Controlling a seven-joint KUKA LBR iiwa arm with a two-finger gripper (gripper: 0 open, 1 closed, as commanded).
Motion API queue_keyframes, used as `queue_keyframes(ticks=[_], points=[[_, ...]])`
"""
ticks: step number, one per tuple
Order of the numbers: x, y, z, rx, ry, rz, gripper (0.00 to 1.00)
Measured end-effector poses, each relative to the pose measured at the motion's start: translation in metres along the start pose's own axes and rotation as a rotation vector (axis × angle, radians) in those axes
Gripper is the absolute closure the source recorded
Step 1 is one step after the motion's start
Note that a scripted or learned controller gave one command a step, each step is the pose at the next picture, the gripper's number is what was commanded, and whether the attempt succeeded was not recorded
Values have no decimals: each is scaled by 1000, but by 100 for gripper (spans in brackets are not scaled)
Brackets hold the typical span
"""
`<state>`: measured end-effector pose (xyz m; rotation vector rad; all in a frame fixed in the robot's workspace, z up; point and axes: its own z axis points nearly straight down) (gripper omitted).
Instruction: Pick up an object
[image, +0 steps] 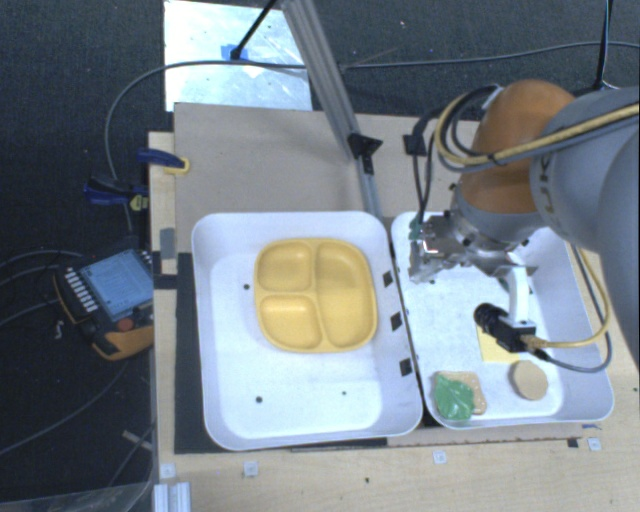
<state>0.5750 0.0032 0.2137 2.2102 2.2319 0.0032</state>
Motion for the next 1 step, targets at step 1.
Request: queue_keyframes(ticks=[1], points=[[57, 14, 5, -1, 0, 1, 100]])
